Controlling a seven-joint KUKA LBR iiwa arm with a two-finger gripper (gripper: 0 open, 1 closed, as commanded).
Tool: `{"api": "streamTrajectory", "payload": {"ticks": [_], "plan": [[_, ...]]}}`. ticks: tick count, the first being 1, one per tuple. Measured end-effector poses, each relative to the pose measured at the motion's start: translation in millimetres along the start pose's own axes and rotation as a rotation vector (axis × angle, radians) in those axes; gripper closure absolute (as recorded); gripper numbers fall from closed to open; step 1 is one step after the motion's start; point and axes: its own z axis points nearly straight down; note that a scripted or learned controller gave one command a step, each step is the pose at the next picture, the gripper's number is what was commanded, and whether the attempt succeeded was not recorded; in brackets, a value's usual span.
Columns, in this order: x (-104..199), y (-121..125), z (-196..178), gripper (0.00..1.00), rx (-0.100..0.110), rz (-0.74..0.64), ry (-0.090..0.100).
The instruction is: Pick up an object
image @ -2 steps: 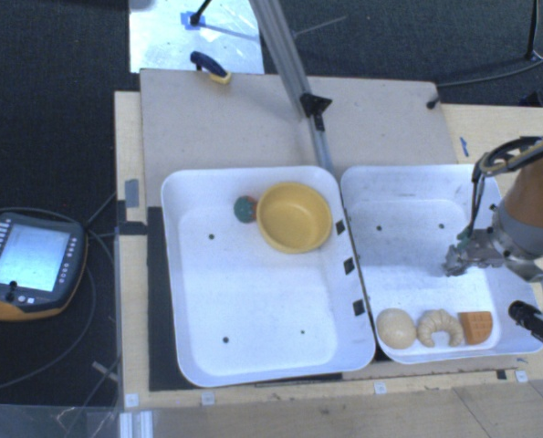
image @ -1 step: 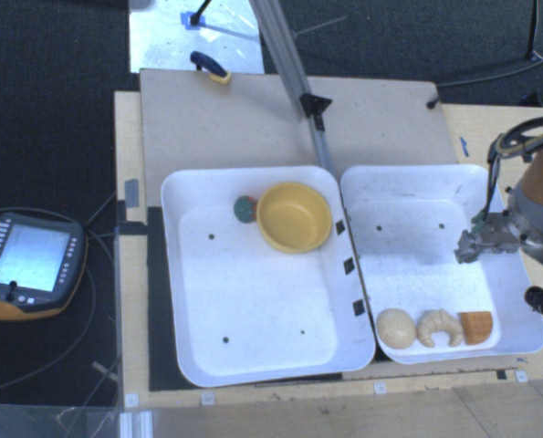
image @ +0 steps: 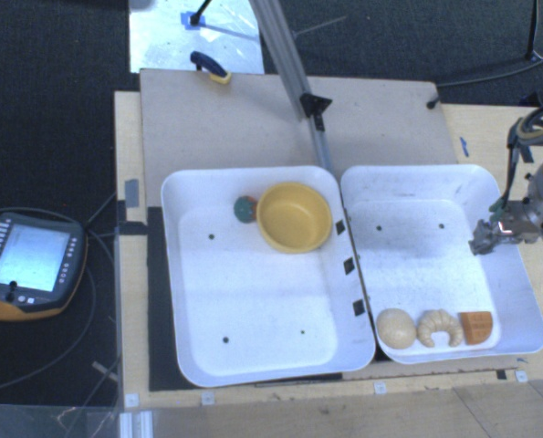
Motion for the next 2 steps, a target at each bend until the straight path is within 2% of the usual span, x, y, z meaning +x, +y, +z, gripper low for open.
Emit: {"api": "streamTrajectory", "payload": {"ticks": [1,2], "plan": [[0,1,-23,1.0,0.002,0.0,0.001],[53,7,-35,1.0,0.003,-0.005,0.002]]}}
